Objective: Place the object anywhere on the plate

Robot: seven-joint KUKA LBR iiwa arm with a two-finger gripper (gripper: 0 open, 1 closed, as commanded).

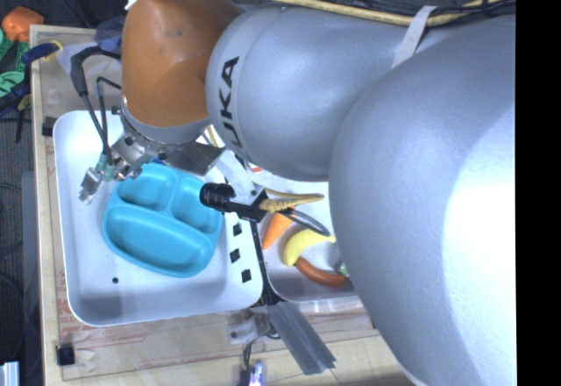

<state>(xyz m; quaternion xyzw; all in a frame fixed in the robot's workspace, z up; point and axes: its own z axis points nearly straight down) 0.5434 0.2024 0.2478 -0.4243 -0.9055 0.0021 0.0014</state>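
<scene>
Gripper (103, 167) hovered at plate's (162, 222) upper-left edge; finger state could not be told. Release there risked missing the plate.

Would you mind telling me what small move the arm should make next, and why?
Probably a short shift toward the blue plate, stopping above its middle. The gripper sits over the left bin just past the plate's upper left rim, so anything released here would likely land on the bin floor rather than the plate.
</scene>
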